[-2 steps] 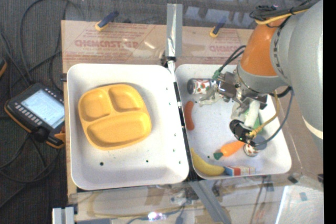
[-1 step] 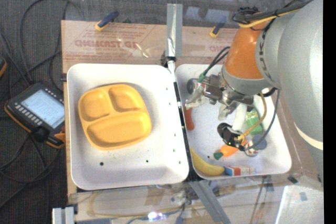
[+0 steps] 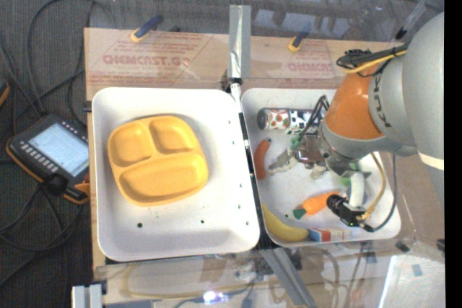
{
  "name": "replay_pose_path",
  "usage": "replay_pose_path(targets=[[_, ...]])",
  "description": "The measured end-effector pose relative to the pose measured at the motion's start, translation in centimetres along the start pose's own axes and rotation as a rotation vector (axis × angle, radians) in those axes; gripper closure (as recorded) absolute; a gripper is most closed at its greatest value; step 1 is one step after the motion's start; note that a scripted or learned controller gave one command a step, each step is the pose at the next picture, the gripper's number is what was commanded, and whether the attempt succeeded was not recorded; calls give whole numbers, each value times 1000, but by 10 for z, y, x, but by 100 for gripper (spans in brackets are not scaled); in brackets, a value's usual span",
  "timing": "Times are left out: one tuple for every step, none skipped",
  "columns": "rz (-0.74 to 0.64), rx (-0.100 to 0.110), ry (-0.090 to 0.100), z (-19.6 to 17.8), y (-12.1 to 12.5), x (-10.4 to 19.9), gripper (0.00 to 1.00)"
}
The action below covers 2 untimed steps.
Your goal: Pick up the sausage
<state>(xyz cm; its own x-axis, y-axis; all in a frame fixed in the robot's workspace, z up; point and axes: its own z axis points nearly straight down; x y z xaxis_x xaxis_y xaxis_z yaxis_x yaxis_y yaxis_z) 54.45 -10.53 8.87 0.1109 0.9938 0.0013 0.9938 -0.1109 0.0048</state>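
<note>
Grey arm: the KUKA arm (image 3: 404,97) reaches in from the right, its orange band hanging over the far half of the right bin.
Left bin: white (image 3: 137,227), it carries a yellow divided tray (image 3: 157,159), well apart from the task's thing.
Right bin: white (image 3: 253,101), it holds the clutter: a spotted can (image 3: 281,119) along the far wall, a banana (image 3: 285,227) at the near edge, a carrot (image 3: 315,204) and a marker-like stick (image 3: 328,234) to the right of the banana.
Gripper: the claw (image 3: 309,151) sits low under the orange band, about mid-bin; whether it is open or closed cannot be told, since the wrist covers it.
Sausage: red (image 3: 261,157), it lies against the right bin's left wall, its long axis running near to far with a slight tilt.
Key relation: the sausage lies just left of the gripper, near but seemingly apart, so the coming move likely calls for a short shift left toward the wall.
Hard to make out: a pale, greenish object (image 3: 283,162) between claw and sausage, unidentifiable; the bin's right side is masked by the arm.
</note>
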Motion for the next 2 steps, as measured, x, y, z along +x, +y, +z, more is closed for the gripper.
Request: replay_pose_path(targets=[[-91,10,-1,-93,-14,26,0],[-90,15,2,-99,-15,27,100]])
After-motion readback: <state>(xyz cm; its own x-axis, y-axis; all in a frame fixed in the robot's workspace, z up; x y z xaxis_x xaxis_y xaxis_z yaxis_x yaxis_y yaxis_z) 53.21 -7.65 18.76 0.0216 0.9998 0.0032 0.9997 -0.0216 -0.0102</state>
